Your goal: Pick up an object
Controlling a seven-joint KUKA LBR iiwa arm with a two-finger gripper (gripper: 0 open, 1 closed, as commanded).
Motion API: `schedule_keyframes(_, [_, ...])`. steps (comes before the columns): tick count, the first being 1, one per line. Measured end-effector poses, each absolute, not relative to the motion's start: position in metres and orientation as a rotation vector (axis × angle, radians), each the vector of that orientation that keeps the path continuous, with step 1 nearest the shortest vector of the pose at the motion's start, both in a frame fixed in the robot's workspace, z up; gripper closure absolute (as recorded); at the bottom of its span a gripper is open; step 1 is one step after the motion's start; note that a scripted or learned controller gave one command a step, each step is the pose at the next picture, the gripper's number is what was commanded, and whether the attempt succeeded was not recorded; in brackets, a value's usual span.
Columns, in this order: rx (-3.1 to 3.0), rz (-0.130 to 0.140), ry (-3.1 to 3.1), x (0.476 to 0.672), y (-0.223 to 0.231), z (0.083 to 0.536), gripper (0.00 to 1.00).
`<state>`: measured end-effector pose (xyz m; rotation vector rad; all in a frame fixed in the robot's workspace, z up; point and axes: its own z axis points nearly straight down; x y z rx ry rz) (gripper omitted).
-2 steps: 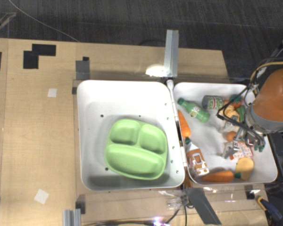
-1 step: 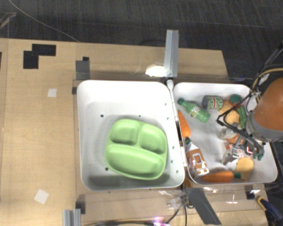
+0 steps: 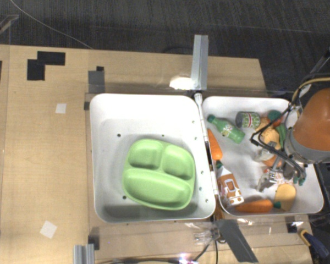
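Showing no readable text, brand or number anywhere. Bearing labels too small and blurred to read: green bottle (image 3: pixel 226 128), dark bottle (image 3: pixel 248 119), and small carton (image 3: pixel 229 187), lying in right bin (image 3: pixel 317 202).

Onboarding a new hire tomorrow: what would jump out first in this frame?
The green three-compartment tray, alone in the left bin. Then the clutter of small toy food in the right bin: a green bottle near the top, a carrot along the divider, another carrot at the bottom edge. The arm's orange band looms over that bin's right side, the gripper down among the items.
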<state>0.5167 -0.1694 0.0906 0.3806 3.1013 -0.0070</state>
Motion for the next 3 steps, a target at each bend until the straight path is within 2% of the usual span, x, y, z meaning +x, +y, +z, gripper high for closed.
schedule_keyframes(1, [0.147,-0.007,3.115,0.496,-0.132,0.091,0.00])
schedule_keyframes(2, [0.044,-0.013,3.115,0.494,-0.087,0.092,0.00])
schedule_keyframes(3, [-0.647,-0.013,3.048,0.497,-0.086,0.092,0.00])
